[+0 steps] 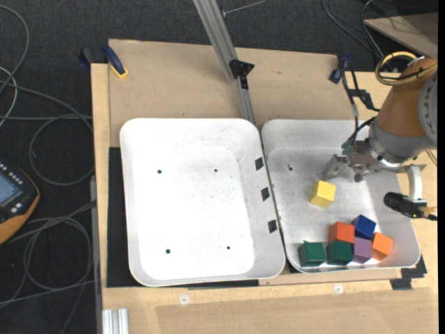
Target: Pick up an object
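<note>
In the right bin a yellow cube lies alone near the middle. Along the front wall is a cluster of cubes: green, dark green, red-orange, blue, purple and orange. My gripper hangs just above and behind the yellow cube, slightly to its right. Its fingers are spread open with nothing between them.
The left bin stands beside the right one, and a raised divider with black clips runs between them. A metal pole slants in from the back. Cables trail along the arm at the right edge.
</note>
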